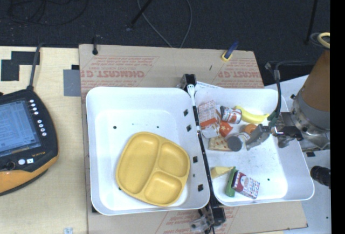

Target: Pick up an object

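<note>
Over in the right bin (291,187), the jaws (257,136) hang low beside the banana (252,116) and tomato (225,128). Open or closed, I cannot tell. A yellow divided plate (152,168) lies in the left bin (108,119).

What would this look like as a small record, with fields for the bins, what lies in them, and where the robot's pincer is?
Left bin: shallow white bin with a yellow plastic divided plate.
Right bin: shallow white bin with a yellow banana, red-and-white can, red-and-white packet, green bar, and other small items.
Pincer: grey pincer low over the right bin's upper part, reaching from the right.
Grip: cannot tell.
</note>
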`<move>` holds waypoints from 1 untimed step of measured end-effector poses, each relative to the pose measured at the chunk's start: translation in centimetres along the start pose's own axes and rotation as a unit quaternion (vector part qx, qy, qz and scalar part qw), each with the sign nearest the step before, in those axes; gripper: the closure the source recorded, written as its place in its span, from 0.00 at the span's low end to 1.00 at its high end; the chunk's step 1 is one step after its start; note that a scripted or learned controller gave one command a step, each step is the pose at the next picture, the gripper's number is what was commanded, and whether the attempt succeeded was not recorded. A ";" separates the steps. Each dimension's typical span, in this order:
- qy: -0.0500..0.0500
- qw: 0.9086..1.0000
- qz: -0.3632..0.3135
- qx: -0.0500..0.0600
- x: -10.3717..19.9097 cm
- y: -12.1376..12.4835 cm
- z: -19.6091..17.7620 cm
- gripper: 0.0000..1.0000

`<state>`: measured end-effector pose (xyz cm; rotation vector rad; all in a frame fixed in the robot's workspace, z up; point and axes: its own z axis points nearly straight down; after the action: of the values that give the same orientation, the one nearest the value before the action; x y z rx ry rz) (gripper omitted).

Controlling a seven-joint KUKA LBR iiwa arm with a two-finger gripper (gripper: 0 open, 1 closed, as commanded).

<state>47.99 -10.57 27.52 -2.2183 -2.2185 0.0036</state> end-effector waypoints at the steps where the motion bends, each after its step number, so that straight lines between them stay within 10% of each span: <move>1: -0.001 1.000 0.001 0.000 -6.0 4.9 6.5 0.00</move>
<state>52.85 -16.54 21.03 -2.2214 -2.2177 0.0044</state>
